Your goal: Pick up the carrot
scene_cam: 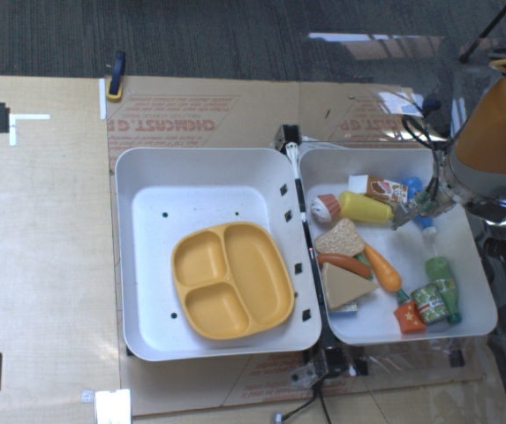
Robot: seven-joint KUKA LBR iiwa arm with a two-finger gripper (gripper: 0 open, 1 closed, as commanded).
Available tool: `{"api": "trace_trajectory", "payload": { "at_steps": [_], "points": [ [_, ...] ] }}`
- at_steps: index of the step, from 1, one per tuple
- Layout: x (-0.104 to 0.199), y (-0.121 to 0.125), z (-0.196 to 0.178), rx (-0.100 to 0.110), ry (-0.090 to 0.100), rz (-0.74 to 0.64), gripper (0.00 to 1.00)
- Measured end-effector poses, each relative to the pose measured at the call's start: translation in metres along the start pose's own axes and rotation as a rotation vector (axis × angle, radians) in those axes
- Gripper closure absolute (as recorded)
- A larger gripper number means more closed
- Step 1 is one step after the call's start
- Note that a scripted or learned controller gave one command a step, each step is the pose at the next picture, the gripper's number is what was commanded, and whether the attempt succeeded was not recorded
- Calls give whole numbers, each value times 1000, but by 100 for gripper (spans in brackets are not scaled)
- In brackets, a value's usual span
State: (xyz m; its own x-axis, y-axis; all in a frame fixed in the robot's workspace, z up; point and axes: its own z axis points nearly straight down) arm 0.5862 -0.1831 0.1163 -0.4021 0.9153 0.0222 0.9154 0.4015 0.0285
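A pale wooden bench (41, 263) carries two shallow white plastic bins side by side. The left bin (147, 237) holds a yellow three-compartment plastic plate (232, 279) lying flat. In the right bin (473, 263), toy food lies clustered: a slice of brown bread (341, 237), a red sausage (343, 265) beneath it, a tan wedge (345, 288) below that, and a yellow bottle (365, 207) near the back. The orange carrot (382, 268) lies slanted just right of the sausage, at the bin's middle, untouched. A green bottle (441, 281) lies further right. The gripper (422, 206) hangs over the bin's back right part, near the yellow bottle; whether its jaws are parted or closed cannot be told.
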Motion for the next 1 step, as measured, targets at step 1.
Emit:
{"api": "trace_trajectory", "payload": {
  "at_steps": [1],
  "points": [
    [0,0,0,0,0,2,0]
  ]
}}
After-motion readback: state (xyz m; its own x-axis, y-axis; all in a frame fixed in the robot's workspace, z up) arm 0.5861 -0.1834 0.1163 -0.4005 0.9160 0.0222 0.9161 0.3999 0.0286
